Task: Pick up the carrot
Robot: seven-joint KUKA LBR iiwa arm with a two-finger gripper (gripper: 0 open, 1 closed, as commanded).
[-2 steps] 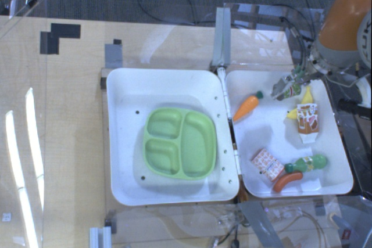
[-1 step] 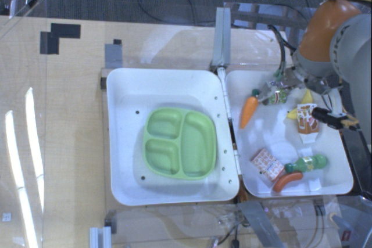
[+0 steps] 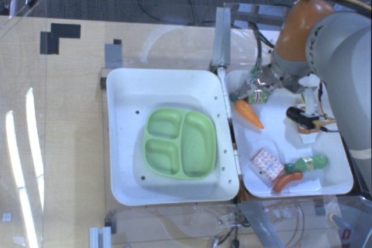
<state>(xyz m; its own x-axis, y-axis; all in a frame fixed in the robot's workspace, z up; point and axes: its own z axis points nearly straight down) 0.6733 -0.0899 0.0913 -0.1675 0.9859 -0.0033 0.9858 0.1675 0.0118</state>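
Note:
The carrot (image 3: 249,114) is orange with a green tip and lies slanted in the right bin (image 3: 334,183), at its upper left next to the wall between the bins. My gripper (image 3: 258,89) hangs just above and to the right of the carrot's green end, low over the bin's back left corner. The wrist covers it from above. Nothing shows the carrot lifted; it rests on the bin floor.
A green divided plate (image 3: 180,142) lies in the left bin (image 3: 122,183). At the front of the right bin are a small patterned box (image 3: 267,163), a green bottle (image 3: 311,163) and a red sausage (image 3: 286,182). The grey arm covers that bin's right side.

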